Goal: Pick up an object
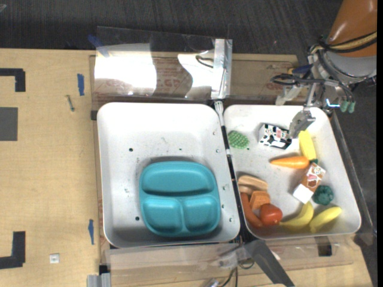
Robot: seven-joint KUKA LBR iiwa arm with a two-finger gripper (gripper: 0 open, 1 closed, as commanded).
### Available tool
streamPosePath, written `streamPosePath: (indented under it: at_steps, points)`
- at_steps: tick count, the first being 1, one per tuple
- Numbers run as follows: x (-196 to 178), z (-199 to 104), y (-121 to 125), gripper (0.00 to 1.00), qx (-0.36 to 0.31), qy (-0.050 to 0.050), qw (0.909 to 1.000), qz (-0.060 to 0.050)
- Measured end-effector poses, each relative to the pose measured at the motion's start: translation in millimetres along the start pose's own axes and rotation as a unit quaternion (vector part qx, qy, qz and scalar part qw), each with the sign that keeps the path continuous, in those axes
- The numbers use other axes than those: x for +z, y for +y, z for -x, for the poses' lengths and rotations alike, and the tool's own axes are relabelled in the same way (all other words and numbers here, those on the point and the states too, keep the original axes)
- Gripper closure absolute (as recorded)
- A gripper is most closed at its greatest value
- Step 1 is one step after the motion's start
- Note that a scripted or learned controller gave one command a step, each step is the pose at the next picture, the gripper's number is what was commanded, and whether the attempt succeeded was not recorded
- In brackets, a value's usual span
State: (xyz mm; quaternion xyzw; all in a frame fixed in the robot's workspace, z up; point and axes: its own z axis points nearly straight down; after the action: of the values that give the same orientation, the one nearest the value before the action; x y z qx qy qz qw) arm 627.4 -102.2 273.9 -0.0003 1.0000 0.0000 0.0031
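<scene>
My gripper [299, 123] hangs over the far right part of the right bin [350, 220], below the grey wrist and orange band. It sits just above and right of a black-and-white patterned block [273, 135] and next to the top of a yellow toy [307, 144]. An orange carrot [289, 160] lies just below them. Nothing is visibly held. Lower in the bin lie a red-and-white carton [313, 174], a white cube [302, 193], a dark green piece [324, 194], two yellow bananas [314, 217], a red tomato [270, 214] and tan slices [251, 184].
A green mesh disc [238, 139] lies near the right bin's left wall. The left bin [119, 130] holds a teal divided tray [179, 197]. A clear plastic sheet [155, 70] and a metal bracket [221, 67] stand behind the bins. Brown bench surface lies to the left.
</scene>
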Motion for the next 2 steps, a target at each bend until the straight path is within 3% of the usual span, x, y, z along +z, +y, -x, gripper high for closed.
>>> streamPosePath:
  at_steps: [1,2]
  points:
    - [124,-40,0,0.00,0.018,0.006,0.9998,0.001]
    - [180,-108,-5,0.00,0.056,-0.001,0.9984,0.000]
